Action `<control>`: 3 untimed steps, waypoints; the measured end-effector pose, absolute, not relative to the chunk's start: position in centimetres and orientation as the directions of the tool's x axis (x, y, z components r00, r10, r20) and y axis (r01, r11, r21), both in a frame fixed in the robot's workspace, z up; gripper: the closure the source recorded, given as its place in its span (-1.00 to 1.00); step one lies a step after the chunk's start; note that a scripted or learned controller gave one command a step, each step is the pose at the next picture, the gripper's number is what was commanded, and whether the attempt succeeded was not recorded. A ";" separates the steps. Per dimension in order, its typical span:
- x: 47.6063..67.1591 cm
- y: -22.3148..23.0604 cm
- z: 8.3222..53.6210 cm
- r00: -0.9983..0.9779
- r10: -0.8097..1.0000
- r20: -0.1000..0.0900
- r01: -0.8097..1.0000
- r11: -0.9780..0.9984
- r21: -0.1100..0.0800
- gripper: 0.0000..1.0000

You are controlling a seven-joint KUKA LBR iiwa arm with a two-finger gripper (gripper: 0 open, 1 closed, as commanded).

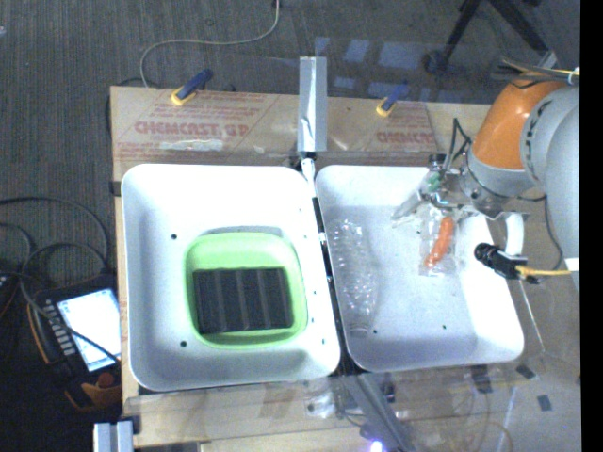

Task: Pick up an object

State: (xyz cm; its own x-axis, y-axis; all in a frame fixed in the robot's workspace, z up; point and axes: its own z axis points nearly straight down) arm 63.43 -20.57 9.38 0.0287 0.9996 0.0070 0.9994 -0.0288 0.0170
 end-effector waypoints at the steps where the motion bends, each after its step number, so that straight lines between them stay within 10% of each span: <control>1: 63.4 -20.4 10.2 0.027 1.000 0.008 1.000 -0.027 0.016 1.00; 2: 66.5 -21.0 10.2 -0.100 0.995 0.012 0.995 0.101 -0.025 1.00; 3: 66.5 -21.7 10.3 -0.213 0.977 0.022 0.977 0.213 -0.024 1.00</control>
